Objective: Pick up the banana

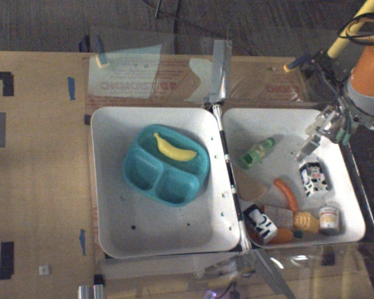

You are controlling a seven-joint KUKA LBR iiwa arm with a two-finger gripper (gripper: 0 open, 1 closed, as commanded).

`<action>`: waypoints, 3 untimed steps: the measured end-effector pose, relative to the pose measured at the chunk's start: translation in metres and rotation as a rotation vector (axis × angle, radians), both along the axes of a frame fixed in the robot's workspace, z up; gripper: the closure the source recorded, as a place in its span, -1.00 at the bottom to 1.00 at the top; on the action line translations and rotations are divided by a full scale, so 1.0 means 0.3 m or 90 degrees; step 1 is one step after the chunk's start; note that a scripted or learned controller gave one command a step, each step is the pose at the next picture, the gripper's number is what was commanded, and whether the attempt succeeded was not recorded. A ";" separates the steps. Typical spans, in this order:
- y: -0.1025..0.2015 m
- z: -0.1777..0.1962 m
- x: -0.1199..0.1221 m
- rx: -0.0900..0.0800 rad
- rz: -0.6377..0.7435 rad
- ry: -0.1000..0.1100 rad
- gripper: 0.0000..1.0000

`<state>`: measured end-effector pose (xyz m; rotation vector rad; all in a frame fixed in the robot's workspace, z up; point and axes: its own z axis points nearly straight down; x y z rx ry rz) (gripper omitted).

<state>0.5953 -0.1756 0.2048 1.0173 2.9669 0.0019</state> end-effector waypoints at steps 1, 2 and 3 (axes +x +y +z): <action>-0.039 0.164 0.071 -0.001 0.046 -0.002 -1.00; 0.104 -0.207 -0.029 0.000 0.338 0.000 -1.00; 0.267 -0.159 0.128 0.000 0.048 -0.002 -1.00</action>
